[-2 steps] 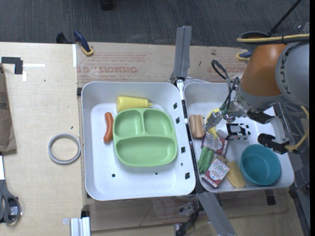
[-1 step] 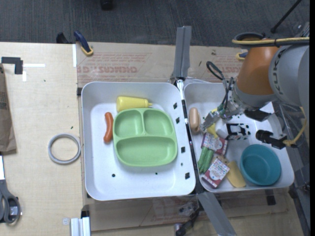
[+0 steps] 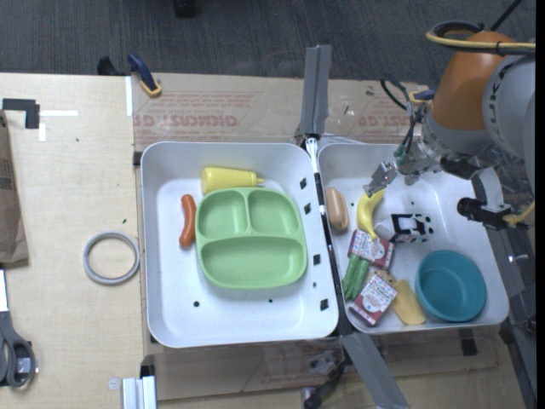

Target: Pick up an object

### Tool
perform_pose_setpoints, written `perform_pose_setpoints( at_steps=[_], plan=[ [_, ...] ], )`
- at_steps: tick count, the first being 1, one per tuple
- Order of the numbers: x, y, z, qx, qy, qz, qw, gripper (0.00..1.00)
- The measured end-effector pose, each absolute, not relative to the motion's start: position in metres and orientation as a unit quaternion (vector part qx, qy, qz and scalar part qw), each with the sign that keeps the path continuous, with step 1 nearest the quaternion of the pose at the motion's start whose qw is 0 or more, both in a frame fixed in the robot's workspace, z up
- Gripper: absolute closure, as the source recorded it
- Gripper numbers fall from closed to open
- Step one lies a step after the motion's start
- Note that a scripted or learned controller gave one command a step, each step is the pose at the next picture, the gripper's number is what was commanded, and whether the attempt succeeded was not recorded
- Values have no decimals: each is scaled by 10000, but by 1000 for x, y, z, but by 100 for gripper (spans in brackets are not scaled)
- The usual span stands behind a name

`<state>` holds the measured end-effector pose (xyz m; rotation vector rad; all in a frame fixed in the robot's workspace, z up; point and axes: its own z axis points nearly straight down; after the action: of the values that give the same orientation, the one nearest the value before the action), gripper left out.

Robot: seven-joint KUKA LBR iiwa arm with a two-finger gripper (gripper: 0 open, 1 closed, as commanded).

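My gripper (image 3: 381, 180) hangs over the upper part of the right bin (image 3: 443, 186), just above the top end of a yellow banana (image 3: 367, 212). A tan bread roll (image 3: 337, 209) lies to the banana's left. To the right of the banana sits a small black-and-white toy (image 3: 413, 226). Lower in this bin are two red-and-white snack packets (image 3: 370, 247), a green vegetable (image 3: 354, 278), a yellow piece (image 3: 409, 303) and a blue bowl (image 3: 451, 285). Nothing shows in the gripper's grasp.
The left bin (image 3: 162, 296) holds a green divided plate (image 3: 251, 237), a yellow bottle (image 3: 228, 178) and an orange sausage (image 3: 186, 220). On the bench to the left lie a tape ring (image 3: 111, 256) and scissors (image 3: 13, 360). A metal divider (image 3: 316, 92) stands between the bins.
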<state>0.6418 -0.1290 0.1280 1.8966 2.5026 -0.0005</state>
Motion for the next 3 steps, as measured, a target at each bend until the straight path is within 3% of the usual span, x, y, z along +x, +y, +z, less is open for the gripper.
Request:
perform_pose_setpoints(
  at_steps=[2, 3],
  plan=[
    [626, -101, 93, 5819, 8133, -4, 12, 0],
    [627, -102, 103, 5835, 8121, 0, 17, 100]
  ],
)
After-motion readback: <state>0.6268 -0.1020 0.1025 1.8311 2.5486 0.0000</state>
